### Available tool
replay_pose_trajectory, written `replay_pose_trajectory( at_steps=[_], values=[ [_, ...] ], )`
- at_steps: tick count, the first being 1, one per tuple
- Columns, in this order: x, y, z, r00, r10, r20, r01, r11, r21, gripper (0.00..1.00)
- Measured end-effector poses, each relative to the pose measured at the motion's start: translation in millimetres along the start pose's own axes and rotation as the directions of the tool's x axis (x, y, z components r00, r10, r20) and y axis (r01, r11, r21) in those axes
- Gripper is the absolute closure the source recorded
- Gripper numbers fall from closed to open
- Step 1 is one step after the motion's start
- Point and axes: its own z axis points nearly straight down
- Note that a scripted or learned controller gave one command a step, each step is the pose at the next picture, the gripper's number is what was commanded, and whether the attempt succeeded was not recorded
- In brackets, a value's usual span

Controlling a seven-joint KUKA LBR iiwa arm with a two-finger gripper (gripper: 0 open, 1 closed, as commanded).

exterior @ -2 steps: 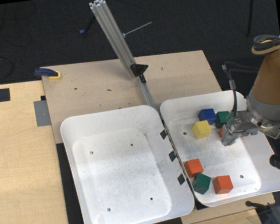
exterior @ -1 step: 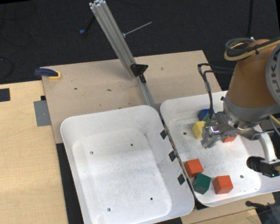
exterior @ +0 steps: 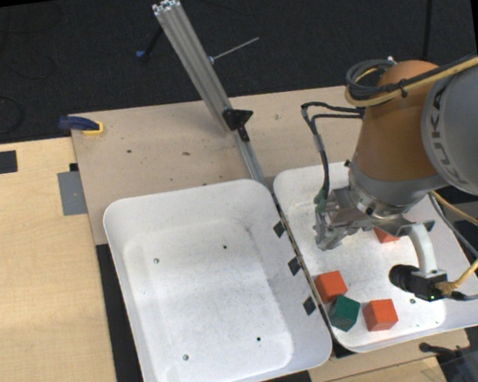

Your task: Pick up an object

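Observation:
In the right bin point(exterior: 467, 308) lie an orange block point(exterior: 330, 286), a dark green block point(exterior: 344, 312) and another orange block point(exterior: 380, 314), all near its front left. A further orange piece point(exterior: 387, 234) peeks out from under the arm. My gripper point(exterior: 330, 224) hangs over the left middle of the right bin, a little behind the nearest orange block. The wrist hides the fingertips.
The left bin point(exterior: 204, 288) sits beside the right one, with black clips point(exterior: 292, 265) along the shared edge. A slanted aluminium rail point(exterior: 200, 68) rises behind the bins. Cables point(exterior: 463, 278) loop over the right bin's right side.

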Motion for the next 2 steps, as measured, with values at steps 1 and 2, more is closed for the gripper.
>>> replay_pose_trajectory(
  at_steps=[1, 2],
  values=[
    [53, 6, 10, 1.000, 0.001, 0.001, -0.001, 1.000, 0.003, 1.00],
    [113, 6, 9, 1.000, 0.000, 0.000, 0.000, 1.000, 0.002, 1.00]
  ],
)
